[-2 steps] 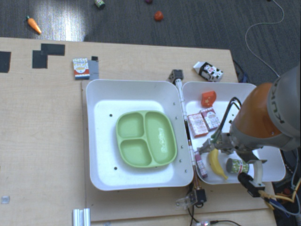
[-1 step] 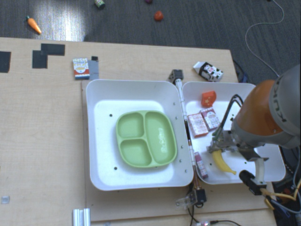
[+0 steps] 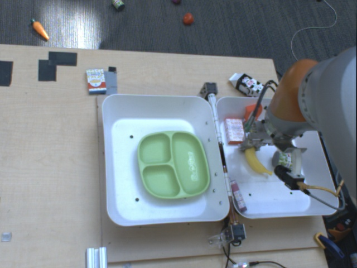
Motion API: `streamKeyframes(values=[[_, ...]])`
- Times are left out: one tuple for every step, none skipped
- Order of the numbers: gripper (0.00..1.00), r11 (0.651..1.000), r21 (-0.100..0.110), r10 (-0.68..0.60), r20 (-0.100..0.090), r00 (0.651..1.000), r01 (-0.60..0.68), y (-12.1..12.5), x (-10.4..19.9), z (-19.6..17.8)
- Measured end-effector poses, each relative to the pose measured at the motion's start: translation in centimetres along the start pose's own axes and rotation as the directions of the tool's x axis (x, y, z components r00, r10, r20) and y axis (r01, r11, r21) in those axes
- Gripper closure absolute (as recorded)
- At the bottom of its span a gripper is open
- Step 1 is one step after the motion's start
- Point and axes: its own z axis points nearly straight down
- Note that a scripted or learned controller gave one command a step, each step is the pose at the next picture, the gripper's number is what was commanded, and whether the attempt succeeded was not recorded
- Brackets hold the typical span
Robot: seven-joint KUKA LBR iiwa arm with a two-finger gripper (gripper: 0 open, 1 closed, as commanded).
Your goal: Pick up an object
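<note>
The right bin (image 3: 279, 202) holds a yellow banana (image 3: 257, 162), a pink-and-white packet (image 3: 234, 130), an orange item (image 3: 250, 111) partly behind the arm, and a small green-and-white can (image 3: 284, 159). My gripper (image 3: 252, 143) hangs low over the bin's left part. It is right at the banana's upper end, beside the packet. The grey wrist with its orange band (image 3: 290, 96) covers the bin's far right side.
The left bin (image 3: 120, 205) holds a light green divided plate (image 3: 173, 164). A thin dark red stick (image 3: 237, 197) lies along the right bin's left wall. A small box (image 3: 96, 81) and a black-and-white toy (image 3: 246, 83) lie on the bench behind the bins.
</note>
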Motion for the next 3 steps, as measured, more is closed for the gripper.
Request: streamKeyframes(values=[[1.0, 1.0, 0.005, -0.001, -0.002, 1.0, 0.001, -2.7, 7.5, -9.9], [1.0, 1.0, 0.006, -0.001, -0.002, 1.0, 0.001, 0.1, 16.7, -9.8], [1.0, 1.0, 0.005, -0.001, -0.002, 1.0, 0.001, 5.2, 24.0, -14.1]])
